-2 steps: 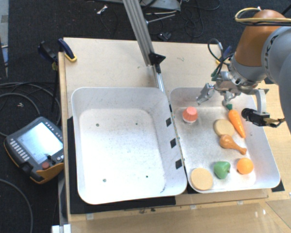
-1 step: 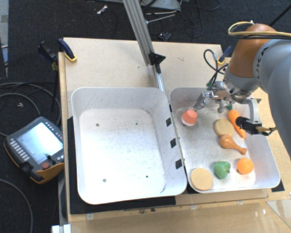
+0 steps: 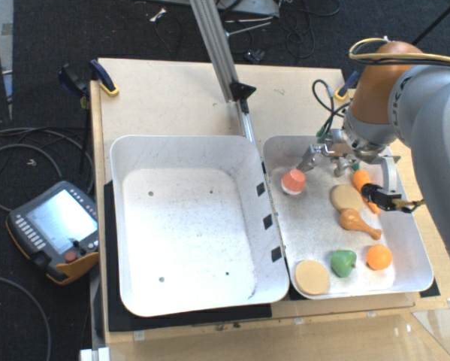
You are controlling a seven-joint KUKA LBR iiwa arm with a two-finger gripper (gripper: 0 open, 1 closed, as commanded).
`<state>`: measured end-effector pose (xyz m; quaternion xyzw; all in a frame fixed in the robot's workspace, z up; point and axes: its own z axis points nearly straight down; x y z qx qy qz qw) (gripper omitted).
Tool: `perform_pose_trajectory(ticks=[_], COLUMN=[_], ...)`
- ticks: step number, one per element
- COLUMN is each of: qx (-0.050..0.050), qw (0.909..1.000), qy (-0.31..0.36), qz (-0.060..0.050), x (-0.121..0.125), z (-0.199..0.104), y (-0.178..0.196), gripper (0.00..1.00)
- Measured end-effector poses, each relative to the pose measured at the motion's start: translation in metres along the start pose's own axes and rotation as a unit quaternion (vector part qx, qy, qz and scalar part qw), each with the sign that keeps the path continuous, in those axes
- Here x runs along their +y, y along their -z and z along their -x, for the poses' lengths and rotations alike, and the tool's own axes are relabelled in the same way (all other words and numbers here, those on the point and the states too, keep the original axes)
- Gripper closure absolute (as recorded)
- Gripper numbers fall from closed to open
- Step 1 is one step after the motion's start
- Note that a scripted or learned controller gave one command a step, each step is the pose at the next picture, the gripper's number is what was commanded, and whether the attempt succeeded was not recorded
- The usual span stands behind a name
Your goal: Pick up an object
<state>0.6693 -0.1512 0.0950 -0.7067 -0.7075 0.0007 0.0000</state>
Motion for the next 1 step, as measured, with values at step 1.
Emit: perform_pose_trajectory(ticks=[1], qx=[0.0], qw=[1.0], qy=[0.001], qz=[0.001], x=[0.0008], z=[-0.0002], y=[0.011], gripper=[1.0])
